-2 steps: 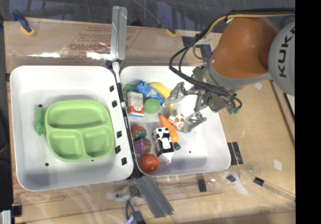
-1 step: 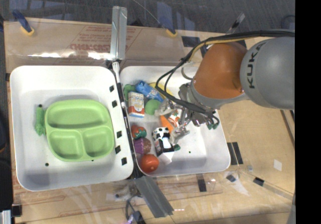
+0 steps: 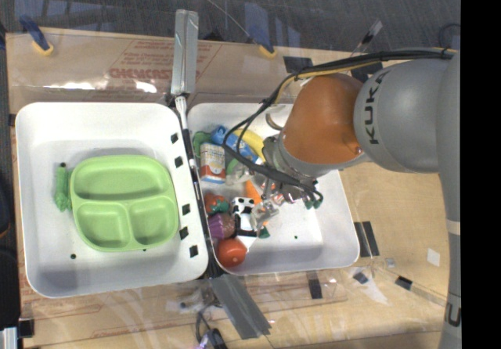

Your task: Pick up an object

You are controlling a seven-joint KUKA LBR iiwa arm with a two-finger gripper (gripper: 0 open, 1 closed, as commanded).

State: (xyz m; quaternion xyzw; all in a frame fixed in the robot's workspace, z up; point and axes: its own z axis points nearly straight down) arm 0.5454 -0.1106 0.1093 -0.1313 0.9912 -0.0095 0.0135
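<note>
Orange-banded, my wrist (image 3: 325, 120) hangs over the right bin (image 3: 333, 242), pincer (image 3: 262, 214) low among the toy clutter; its spread I cannot tell. Beside it, a red tomato (image 3: 230, 253) sits round, showing no long axis.

"KUKA" on the grey arm (image 3: 407, 116).

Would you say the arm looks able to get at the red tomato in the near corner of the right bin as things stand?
Probably yes. The tomato lies uncovered at the pile's near edge, and the gripper hovers just beside it. The bin wall and divider close by may crowd the approach.
</note>
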